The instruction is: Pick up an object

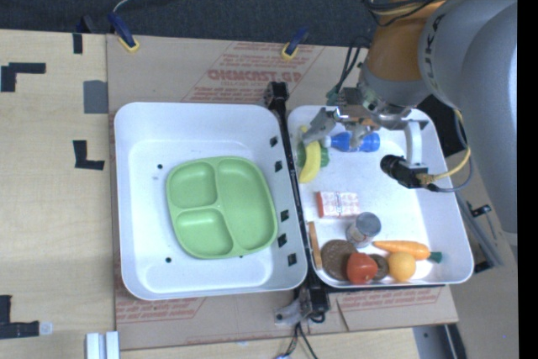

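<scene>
My gripper (343,129) hangs over the far left part of the right bin (437,181), below the arm's orange band. Directly under it lies a small blue object (343,142), partly covered by the gripper. A yellow banana (309,163) lies just to its left, against the bin's left wall. Nearer the front of this bin are a red and white box (337,203), a small metal can (364,226), a carrot (403,248), a lemon (403,267), a red tomato (361,267) and a brown round item (335,255).
The left bin (139,181) holds a green divided plate (220,207). A black divider (286,172) runs between the two bins. The grey arm fills the upper right, with a black cable fitting (402,171) over the right bin.
</scene>
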You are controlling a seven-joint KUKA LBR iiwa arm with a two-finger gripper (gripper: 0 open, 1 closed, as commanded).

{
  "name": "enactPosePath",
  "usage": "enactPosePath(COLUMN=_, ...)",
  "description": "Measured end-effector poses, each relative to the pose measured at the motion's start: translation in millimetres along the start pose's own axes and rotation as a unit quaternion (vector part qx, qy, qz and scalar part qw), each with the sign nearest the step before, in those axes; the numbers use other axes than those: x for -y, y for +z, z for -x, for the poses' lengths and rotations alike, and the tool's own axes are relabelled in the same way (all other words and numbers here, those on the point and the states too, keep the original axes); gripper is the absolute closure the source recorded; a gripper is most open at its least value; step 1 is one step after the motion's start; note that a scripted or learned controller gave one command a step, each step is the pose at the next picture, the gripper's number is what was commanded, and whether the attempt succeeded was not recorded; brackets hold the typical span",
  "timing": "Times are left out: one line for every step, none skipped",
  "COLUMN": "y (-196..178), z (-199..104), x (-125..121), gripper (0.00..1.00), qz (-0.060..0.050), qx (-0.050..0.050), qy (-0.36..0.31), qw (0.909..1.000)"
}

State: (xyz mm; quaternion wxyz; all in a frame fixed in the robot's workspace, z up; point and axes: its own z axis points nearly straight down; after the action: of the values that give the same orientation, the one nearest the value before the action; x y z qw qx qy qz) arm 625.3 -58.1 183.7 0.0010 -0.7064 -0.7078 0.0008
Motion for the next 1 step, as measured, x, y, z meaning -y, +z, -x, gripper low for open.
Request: enactPosePath(y=99.6, z=36.4, x=-26.8, gripper=0.00, qz=-0.007, qx=-0.001, qy=0.002, qw=1.0000)
